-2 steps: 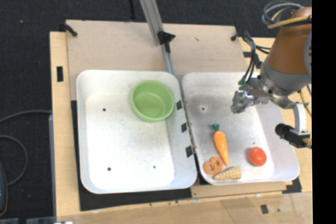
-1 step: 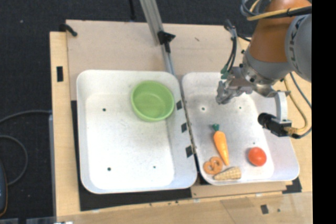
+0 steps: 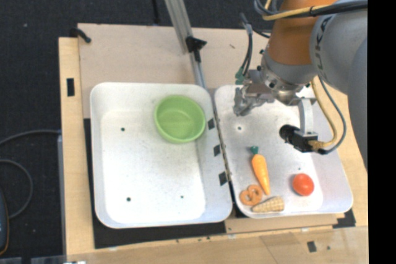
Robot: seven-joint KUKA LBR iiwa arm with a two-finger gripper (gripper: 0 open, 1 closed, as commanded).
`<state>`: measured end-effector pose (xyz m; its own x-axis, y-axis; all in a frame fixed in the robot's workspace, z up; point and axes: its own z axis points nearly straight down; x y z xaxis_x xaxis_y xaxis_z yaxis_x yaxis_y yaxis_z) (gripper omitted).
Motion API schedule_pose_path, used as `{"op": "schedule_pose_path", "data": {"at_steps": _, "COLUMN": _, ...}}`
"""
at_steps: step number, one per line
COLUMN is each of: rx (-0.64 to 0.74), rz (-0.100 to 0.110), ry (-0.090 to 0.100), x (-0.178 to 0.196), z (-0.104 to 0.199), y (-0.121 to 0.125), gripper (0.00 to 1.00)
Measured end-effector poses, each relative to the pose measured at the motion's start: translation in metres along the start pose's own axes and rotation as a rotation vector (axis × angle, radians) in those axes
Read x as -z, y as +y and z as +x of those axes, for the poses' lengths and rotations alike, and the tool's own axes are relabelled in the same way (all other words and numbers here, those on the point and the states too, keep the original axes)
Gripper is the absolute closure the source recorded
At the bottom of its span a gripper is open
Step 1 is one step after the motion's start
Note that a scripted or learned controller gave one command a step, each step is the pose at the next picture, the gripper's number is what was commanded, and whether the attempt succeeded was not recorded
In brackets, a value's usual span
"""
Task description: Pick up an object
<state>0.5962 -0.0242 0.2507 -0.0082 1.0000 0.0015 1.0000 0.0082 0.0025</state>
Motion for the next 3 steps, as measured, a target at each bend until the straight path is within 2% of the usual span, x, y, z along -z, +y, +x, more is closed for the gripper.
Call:
{"op": "schedule_pose_path", "data": {"at_steps": 1, "rx": -0.002, "rz": 0.001, "ry": -0.002, "x": -0.014, "z": 0.049, "y": 0.025, "gripper": 1.00}}
{"op": "schedule_pose_path", "data": {"at_steps": 2, "rx": -0.001, "rz": 0.000, "ry": 0.000, "x": -0.006, "z": 0.095, "y": 0.041, "gripper": 1.00}}
{"op": "schedule_pose_path", "data": {"at_steps": 3, "rx": -0.004, "rz": 0.003, "ry": -0.004, "x": -0.006, "z": 0.091, "y": 0.040, "gripper": 0.00}}
